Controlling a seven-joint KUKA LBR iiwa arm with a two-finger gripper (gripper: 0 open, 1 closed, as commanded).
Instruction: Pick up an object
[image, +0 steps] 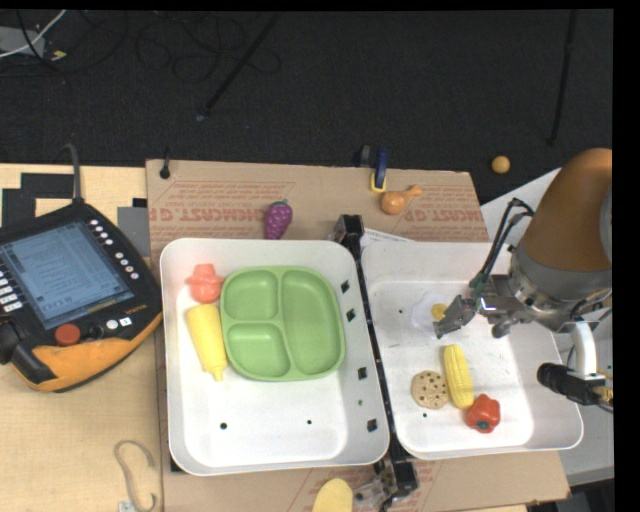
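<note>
A pale yellow, lemon-like piece (333, 494) lies on the cardboard at the near edge of the bench, just below the left bin (190, 430); in that bin a green three-compartment plate (281, 324) sits toward the far side, with a yellow bottle-shaped toy (207, 339) lying just beside its left rim and a pinkish-red toy (203, 283) at the bottle's far end. In the right bin (545, 425) a toy corn cob (457, 375) lies lengthwise near the middle, a round speckled cookie (430, 389) touching or just beside its left, and a red pepper-like piece (482, 412) at its near end; a small yellow piece (439, 312) rests farther back. The arm (575, 215), grey with its orange band, reaches in from the right and its gripper (458, 315) hangs low over the right bin, right at that small yellow piece; whether the fingers are parted or closed cannot be told from this angle, and nothing can be seen held between them. Behind the bins, on the cardboard sheet (210, 205), lie a purple grape cluster (277, 218) and an orange gourd-like toy (396, 199); a small orange ball (500, 164) sits on the dark floor beyond; a teach pendant (65, 285) with a lit screen rests on the bench to the left.
</note>
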